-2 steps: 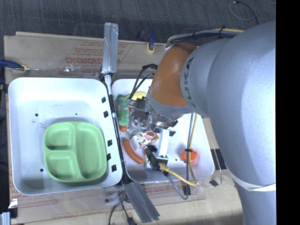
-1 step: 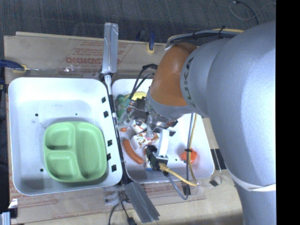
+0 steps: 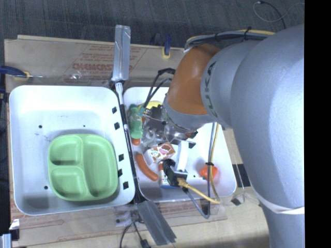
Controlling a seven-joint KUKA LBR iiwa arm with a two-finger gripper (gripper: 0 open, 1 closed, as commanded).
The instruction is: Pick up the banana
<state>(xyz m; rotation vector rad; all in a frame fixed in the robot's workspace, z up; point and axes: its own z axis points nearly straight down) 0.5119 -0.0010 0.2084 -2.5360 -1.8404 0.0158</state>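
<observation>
banana not yet lifted; arm down over the right bin.

the gripper [image 3: 155,130] sits low among the clutter in the right bin [image 3: 225,185], and whether it is apart or together cannot be told from this angle. a yellow patch taken to be the banana [image 3: 153,106] lies just above the wrist, at the bin's far end, partly hidden. nothing is seen held. the green tray [image 3: 83,165] rests in the left bin [image 3: 31,107]. judgement: grasp and lift both remain to be done.
</observation>
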